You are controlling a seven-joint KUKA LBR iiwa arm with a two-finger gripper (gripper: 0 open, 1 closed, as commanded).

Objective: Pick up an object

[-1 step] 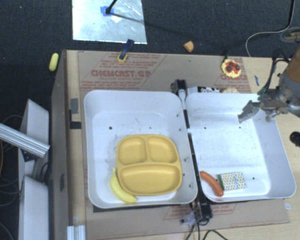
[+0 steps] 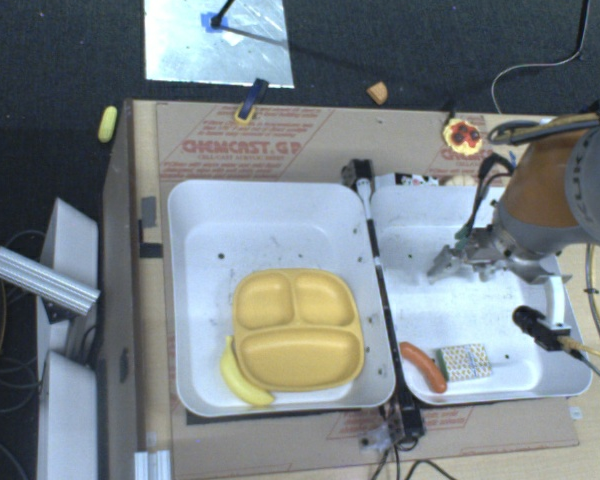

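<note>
The gripper (image 2: 458, 259) hangs over the upper middle of the right bin (image 2: 417, 213), at the right of the frame, on the end of the grey arm (image 2: 560, 193) with its orange band. Its fingers look slightly spread and nothing is seen between them; how far open they are is hard to tell.

Below it, along the lower edge of the same bin, lie an orange hot dog (image 2: 423, 366) and, just beside it to the right, a small patterned box (image 2: 465, 361). Both sit well apart from the gripper.

The left bin (image 2: 205, 213), at the centre of the frame, holds a yellow divided plate (image 2: 298, 328) in its lower half. A banana (image 2: 240, 376) lies against the plate's lower left edge, near the bin's bottom wall.

Both bins rest on a brown cardboard sheet (image 2: 250, 138).
</note>
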